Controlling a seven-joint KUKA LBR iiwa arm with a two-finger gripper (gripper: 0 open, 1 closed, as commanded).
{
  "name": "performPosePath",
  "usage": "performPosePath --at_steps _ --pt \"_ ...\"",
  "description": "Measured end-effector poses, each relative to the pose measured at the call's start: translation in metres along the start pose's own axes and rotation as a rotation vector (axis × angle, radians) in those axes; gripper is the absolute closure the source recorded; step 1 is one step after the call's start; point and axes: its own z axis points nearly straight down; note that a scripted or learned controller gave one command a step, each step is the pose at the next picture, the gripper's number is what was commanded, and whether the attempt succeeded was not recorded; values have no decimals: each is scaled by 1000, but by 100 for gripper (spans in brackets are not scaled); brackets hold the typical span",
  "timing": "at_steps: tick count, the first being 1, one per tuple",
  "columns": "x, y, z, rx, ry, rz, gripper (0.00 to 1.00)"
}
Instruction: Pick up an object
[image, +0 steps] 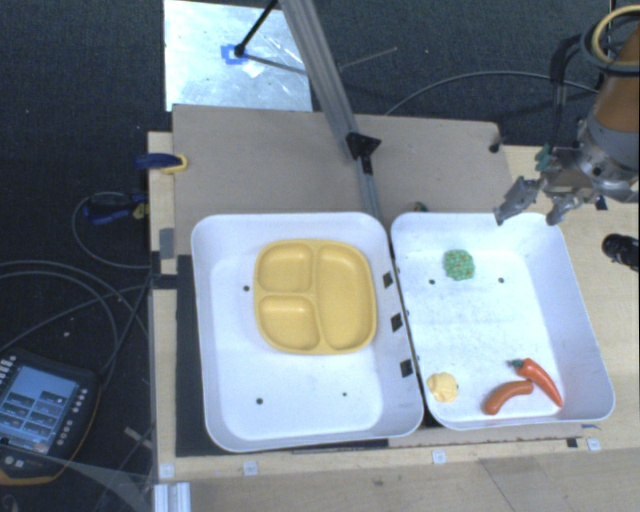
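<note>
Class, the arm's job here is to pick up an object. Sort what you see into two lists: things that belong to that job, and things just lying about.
Belongs to the job:
tool, fingers apart
green ball
yellow lump
orange sausage
red chilli
right bin

Just lying about:
yellow divided plate
left bin
handheld screen

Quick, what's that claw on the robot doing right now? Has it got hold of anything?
Gripper: open, holding nothing, hovering over the far rim of the right bin.
</note>
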Motion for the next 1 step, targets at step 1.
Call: performPosePath --at_steps 1 --pt "0 0 0 0 0 -1 0"
